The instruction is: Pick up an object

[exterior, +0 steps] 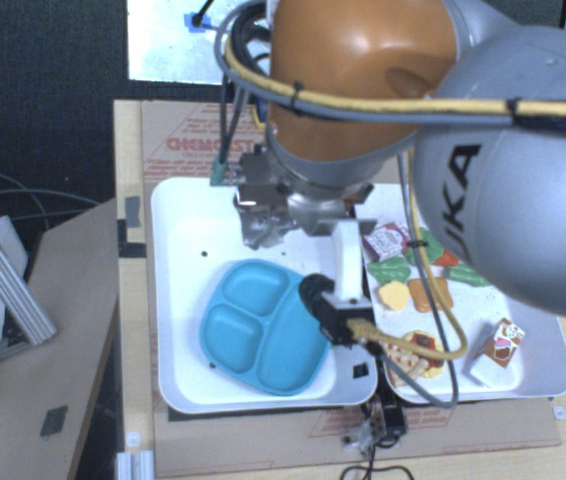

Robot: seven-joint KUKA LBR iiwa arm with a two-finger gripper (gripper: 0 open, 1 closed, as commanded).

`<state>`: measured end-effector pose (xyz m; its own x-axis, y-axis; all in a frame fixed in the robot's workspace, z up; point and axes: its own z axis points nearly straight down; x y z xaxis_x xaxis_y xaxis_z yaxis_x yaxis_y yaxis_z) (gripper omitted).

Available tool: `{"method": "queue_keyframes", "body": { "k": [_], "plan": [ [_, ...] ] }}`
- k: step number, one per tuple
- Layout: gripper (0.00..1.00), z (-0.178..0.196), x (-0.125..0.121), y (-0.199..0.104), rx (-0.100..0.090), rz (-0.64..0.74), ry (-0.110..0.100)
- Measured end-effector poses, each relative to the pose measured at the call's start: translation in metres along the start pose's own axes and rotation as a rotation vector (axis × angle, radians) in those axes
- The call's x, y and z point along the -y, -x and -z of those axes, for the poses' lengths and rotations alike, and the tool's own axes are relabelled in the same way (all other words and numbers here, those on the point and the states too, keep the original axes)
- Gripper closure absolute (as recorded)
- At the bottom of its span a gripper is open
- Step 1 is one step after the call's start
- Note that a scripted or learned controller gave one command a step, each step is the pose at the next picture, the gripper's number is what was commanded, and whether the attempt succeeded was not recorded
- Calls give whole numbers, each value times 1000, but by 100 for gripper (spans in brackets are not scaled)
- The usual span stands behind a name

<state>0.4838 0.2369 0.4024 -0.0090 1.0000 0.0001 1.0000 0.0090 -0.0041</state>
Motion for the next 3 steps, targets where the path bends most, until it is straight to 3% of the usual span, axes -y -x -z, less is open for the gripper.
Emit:
{"method": "queue_keyframes", "body": {
  "k": [1,3],
  "plan": [
    [100,125,-41,3,-5,-3,19],
    [100,140,-39,2,-2,13,9]
  ]
}}
